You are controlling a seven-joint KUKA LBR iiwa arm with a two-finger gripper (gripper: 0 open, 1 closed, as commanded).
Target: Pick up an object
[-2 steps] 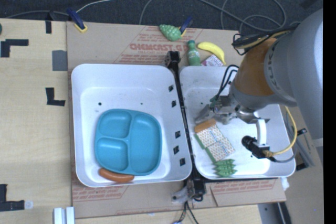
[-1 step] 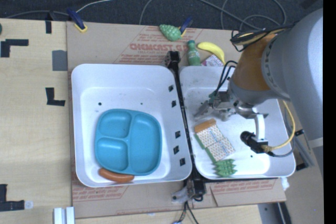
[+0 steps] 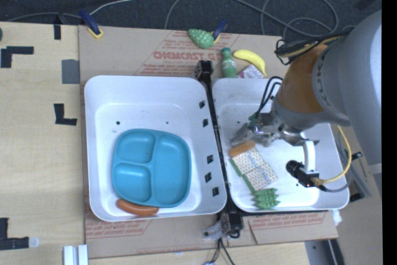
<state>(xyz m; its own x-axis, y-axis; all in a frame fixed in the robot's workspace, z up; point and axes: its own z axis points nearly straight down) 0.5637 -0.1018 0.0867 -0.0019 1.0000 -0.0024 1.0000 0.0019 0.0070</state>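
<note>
Right bin (image 3: 322,133): three loose items. One tan block (image 3: 242,149), lying just left of the hand. One flat packet (image 3: 254,169) with a grid pattern, touching the block's lower side and slanting toward the bin's front. One green ridged piece (image 3: 265,198), just beyond the packet's lower end, near the front wall.

Hand (image 3: 257,131): one, low over the right bin's middle, its tip just above and beside the tan block. Nothing shows between its parts, and I cannot tell if they are spread or pressed together.

Arm (image 3: 310,87): one, grey with an orange band, reaching in from the right over the right bin.

Left bin (image 3: 99,96): one blue divided plate (image 3: 151,167) with three compartments, sitting toward the front. One orange sausage-shaped item (image 3: 138,208), lying against the plate's front edge by the bin wall.

Counter (image 3: 37,133), behind the bins: one green bottle (image 3: 228,63), upright at the right bin's rear corner; one yellow banana (image 3: 250,60), just right of the bottle; one green bumpy piece (image 3: 201,38), further back and to the left.
</note>
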